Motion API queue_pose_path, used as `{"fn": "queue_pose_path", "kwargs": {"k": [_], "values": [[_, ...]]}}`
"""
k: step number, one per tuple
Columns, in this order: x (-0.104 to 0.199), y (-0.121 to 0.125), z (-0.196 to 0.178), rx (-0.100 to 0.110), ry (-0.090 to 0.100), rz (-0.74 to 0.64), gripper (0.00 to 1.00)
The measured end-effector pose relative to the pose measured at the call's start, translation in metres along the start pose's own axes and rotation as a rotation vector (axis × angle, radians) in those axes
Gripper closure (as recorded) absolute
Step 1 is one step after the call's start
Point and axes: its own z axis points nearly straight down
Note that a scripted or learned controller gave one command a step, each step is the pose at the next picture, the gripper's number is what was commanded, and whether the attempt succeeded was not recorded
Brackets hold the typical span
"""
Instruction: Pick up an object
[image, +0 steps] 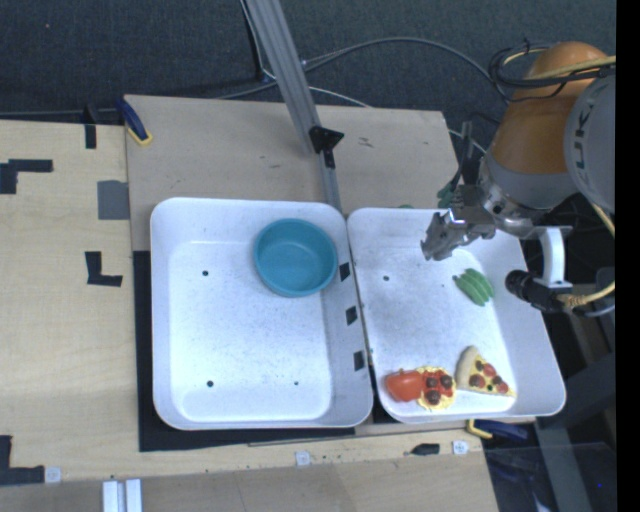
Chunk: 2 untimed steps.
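My gripper (437, 246) hangs over the far part of the right bin (400, 300), its dark fingers pointing down and left with nothing visible between them. A green pod-like toy (474, 286) lies just to the gripper's lower right. At the bin's near edge sit a red and yellow toy food piece (420, 386) and a pizza slice (483, 374). A blue bowl (294, 256) rests at the far right of the left bin (230, 350).
A grey metal pole (295, 90) slants down from the top to the gap between the bins. Cables run across the dark floor behind the bench. The arm's orange and grey body (545, 120) fills the upper right.
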Motion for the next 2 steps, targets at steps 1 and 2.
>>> {"fn": "queue_pose_path", "kwargs": {"k": [1,2], "values": [[0.06,-0.008,0.006,0.001,0.0,0.0,1.0],[0.109,-0.006,0.0,0.001,0.0,0.0,1.0]]}}
